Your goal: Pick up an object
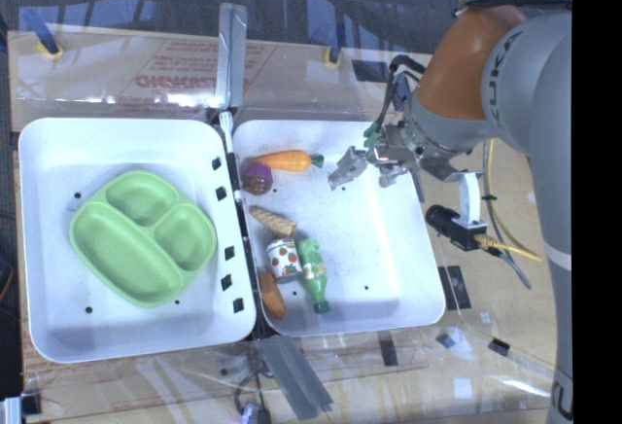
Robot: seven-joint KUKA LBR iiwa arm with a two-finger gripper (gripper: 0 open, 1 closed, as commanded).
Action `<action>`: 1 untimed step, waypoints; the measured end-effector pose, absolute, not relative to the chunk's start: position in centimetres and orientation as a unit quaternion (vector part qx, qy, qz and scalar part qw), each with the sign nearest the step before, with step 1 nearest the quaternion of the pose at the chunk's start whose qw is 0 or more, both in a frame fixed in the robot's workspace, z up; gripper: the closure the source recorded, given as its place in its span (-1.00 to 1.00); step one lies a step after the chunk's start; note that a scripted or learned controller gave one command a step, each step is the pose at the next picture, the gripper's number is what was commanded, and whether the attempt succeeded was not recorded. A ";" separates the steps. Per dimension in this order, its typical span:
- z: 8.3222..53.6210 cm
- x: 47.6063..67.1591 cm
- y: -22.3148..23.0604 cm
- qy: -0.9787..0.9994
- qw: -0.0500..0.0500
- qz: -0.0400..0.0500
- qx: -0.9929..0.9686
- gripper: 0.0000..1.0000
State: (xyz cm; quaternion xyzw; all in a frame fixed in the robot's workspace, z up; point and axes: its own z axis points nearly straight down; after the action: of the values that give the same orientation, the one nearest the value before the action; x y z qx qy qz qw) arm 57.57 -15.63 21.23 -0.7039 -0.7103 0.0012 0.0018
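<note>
My gripper (367, 170) hangs over the upper right part of the right bin (389, 247), fingers spread open with nothing between them. To its left lies an orange carrot (284, 160), and below that a dark purple round vegetable (257, 178). Further down the bin's left side lie a tan, ridged piece of food (272, 220), a small white can with red spots (283, 259), a green bottle (313, 274) and an orange-brown sausage-shaped piece (272, 296). All of these sit apart from the gripper.
The left bin (58, 315) holds a green three-compartment plate (143, 235). A metal divider bar (231, 57) stands between the bins at the back. The arm's grey and orange body (486, 72) fills the upper right. Bare white floor spans the right bin's centre and right.
</note>
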 end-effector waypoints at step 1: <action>9.1 52.2 -14.5 -0.706 0.001 0.001 -0.709 -1.00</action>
State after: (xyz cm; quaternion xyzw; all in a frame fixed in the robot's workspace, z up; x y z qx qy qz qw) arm 52.24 -14.51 9.13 -0.7086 -0.7056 0.0007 0.0012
